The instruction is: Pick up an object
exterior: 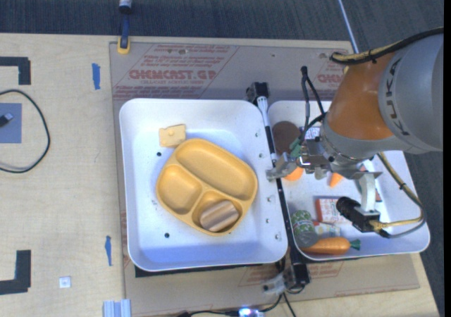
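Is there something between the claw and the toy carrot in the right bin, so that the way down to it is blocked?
Nothing visible lies between them. The claw sits by the left wall of the right bin; the carrot lies lower, at the near wall. A green-patterned item lies just left of the carrot and may crowd a grasp.

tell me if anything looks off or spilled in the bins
Nothing looks spilled or damaged. The yellow divided tray sits askew in the left bin, and a cheese-like piece lies loose on the bin floor beside it.
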You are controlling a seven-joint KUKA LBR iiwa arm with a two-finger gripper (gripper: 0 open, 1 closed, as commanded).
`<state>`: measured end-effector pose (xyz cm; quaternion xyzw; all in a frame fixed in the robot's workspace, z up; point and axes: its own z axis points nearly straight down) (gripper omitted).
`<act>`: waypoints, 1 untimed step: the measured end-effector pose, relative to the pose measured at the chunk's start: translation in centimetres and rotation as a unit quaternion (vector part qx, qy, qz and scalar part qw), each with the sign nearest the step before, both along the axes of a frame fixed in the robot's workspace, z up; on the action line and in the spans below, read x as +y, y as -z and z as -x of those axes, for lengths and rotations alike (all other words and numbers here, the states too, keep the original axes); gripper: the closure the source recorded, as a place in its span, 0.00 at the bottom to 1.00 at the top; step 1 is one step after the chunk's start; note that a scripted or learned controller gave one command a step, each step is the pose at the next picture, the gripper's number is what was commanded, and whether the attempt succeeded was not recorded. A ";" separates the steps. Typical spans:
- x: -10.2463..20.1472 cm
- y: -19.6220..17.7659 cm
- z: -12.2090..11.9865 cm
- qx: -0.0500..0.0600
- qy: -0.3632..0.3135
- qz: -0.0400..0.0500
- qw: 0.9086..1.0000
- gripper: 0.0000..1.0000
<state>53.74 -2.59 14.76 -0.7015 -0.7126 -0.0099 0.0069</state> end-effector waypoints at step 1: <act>0.2 -1.0 -0.1 -0.002 -0.002 -0.001 1.000 1.00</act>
